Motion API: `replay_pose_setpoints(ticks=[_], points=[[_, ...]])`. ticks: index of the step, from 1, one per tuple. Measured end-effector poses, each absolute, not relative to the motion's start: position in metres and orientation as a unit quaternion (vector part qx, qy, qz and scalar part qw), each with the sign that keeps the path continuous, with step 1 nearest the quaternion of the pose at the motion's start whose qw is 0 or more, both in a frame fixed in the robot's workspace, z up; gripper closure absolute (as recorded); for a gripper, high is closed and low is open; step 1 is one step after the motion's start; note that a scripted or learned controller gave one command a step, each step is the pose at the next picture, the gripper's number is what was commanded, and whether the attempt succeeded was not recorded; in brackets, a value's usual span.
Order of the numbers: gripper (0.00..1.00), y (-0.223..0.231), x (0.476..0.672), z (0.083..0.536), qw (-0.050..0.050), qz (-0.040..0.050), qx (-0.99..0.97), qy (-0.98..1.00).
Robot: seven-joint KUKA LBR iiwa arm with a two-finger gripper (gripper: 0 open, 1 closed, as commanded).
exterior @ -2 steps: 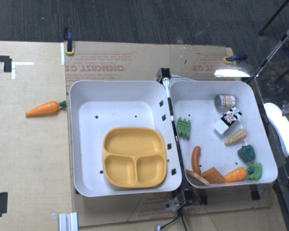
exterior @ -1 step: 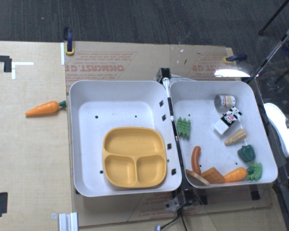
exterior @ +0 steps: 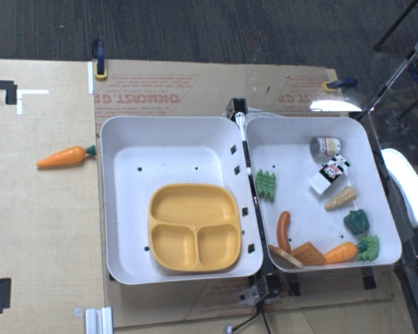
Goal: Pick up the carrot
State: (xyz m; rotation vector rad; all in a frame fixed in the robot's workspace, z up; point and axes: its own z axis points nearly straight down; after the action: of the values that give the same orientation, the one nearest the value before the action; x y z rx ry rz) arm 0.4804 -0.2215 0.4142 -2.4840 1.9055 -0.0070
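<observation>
- Toward the front right corner of the right bin (exterior: 292, 152): a small orange carrot (exterior: 340, 252), lying flat, leafy green end pointing right.
- Crowded on both sides: tan wedge (exterior: 308, 253) touching its tip, green pepper (exterior: 357, 221) just behind its leaves, bin wall close in front.
- Far left on the bare surface (exterior: 42, 221), outside both bins: a second carrot (exterior: 63, 157), lying flat, green stub toward the left bin (exterior: 160, 152), well apart from everything else.
- Judged to be toy food: light, stiff, smooth and likely slippery; tapered, so apt to squirt out of a squeeze near the tip.
- Best hold, by judgement: across the thick middle of the orange body, squarely across its long axis, clear of the wedge and the soft-looking leaves.
</observation>
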Motion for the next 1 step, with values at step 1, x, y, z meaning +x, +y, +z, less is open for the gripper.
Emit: replay_pose_setpoints(ticks=[1], points=[[0.0,-0.2215,0.4804,0.414,0.005,-0.0019,-0.793,0.609]])
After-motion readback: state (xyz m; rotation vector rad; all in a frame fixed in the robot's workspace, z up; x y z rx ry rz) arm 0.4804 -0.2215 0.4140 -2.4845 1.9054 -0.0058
